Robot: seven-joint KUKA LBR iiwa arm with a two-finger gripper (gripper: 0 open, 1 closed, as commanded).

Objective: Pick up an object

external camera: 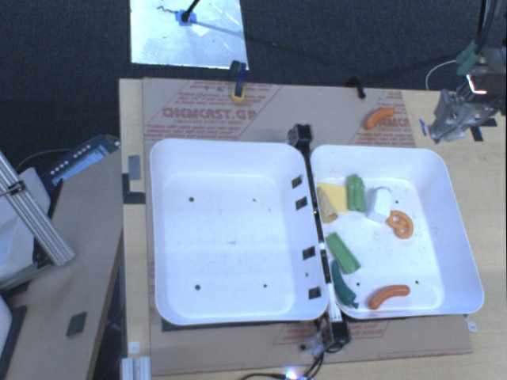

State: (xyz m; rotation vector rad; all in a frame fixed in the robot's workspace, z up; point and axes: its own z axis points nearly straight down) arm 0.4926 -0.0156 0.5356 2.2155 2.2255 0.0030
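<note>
Camera view, items as you see them from above:

1. Surface (pixel 444 323): pale wood, carrying a brown cardboard sheet (pixel 206 109) with red print under both bins.
2. Left bin (pixel 158 212): shallow, white, with small dark dots on its floor.
3. Right bin (pixel 451 212): shallow, white, joined to the left bin along a dark centre strip with clips (pixel 309 212).
4. Contents of the right bin, all in its left and middle part:
 - yellow wedge (pixel 333 200) near the left wall, upper half;
 - green block (pixel 355 192) just beside the wedge, on its right, touching or nearly so;
 - white piece (pixel 379 203) just right of the green block;
 - pretzel (pixel 401 225), orange-brown, just below and right of the white piece;
 - green strip (pixel 343 253) lying slantwise near the left wall, lower half;
 - dark teal piece (pixel 343 287) below that strip, against the left wall;
 - orange sausage (pixel 389 294) near the front wall, lying nearly level.
5. Second orange sausage (pixel 379 118): outside the bins, on the cardboard behind the right bin.
6. Hand (pixel 455 125): at the upper right, beyond the right bin's far corner, well apart from everything in the bin. Nothing sits between its fingers; you cannot tell whether they are apart or together.
7. Yellow and blue clamp (pixel 238 85): at the cardboard's far edge, behind the left bin.
</note>
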